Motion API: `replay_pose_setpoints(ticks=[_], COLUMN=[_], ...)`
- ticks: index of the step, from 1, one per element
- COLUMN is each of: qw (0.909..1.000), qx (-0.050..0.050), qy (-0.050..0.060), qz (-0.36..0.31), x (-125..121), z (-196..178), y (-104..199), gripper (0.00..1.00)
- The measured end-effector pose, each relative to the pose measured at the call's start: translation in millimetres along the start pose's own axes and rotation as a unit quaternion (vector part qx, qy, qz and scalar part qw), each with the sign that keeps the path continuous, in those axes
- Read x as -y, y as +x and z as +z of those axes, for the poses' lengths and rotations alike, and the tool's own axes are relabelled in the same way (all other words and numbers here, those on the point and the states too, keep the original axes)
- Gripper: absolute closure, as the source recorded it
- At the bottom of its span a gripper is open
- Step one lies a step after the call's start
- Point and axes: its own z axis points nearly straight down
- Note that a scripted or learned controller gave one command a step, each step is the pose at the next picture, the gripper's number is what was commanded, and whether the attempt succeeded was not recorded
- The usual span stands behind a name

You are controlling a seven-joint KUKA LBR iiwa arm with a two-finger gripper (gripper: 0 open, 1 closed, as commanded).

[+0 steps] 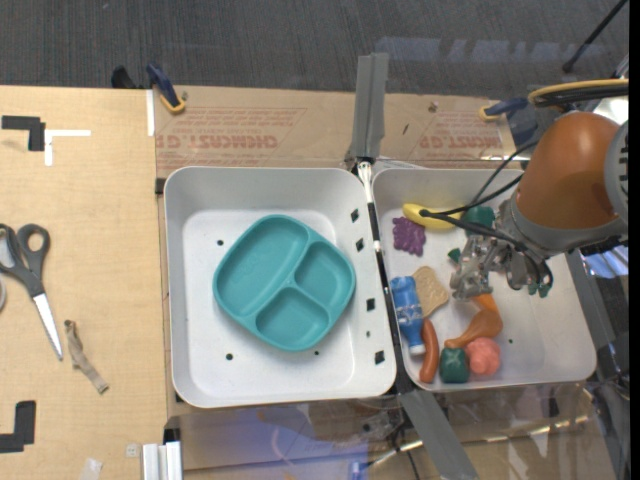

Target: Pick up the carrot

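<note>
The carrot [484, 322] is an orange, slightly curved piece lying in the right bin [570, 353], towards its front. Its upper end sits just under my gripper [471, 280], which hangs low over the middle of that bin, below the arm's orange band. The gripper's metal tip is right above or touching the carrot's top end; I cannot tell which. Nothing is visibly lifted.
Around the carrot lie a green piece [455, 366], a pink piece [485, 356], a red-orange sausage shape [430, 352], a bread slice [432, 290], a blue bottle [405, 309], purple grapes [407, 235] and a banana [430, 216]. The left bin [190, 298] holds a teal divided plate [285, 282].
</note>
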Motion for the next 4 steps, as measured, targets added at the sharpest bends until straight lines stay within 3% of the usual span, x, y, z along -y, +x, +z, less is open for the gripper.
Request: replay_pose_setpoints(ticks=[1,2,3,4], qw=[0.9893,0.97,0.959,0.9243], qx=[-0.002,-0.002,-0.001,-0.001], qy=[-0.001,-0.002,-0.002,-0.002], qz=[-0.146,-0.243,-0.283,-0.382], x=[36,-4,-22,21], z=[9,-113,-17,-155], y=[66,41,72,43], gripper=[1.0,1.0,1.0,1.0])
